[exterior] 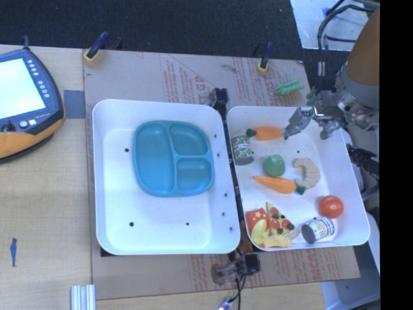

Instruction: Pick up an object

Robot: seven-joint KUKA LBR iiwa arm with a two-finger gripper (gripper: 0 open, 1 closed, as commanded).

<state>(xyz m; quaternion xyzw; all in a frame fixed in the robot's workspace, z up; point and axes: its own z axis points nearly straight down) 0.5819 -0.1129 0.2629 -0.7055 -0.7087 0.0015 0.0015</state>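
Note:
My gripper (311,128) hovers over the far part of the right bin (352,173), open, with nothing between its fingers. Its left finger (293,124) is just right of a small orange carrot (268,133). Below it in the bin lie a green ball (273,165), a beige croissant-shaped piece (308,172) and a larger carrot (276,184). Toward the near edge are a red tomato (330,206), a small can on its side (318,229) and a pizza slice (274,225). A dark little jar (242,149) stands at the bin's left wall.
The left bin (113,192) holds a blue divided plate (174,157). A green toy (288,87) lies on the bench beyond the right bin. An orange-rimmed control tablet (26,105) rests at far left. Clamps (95,49) hold the cardboard at the back.

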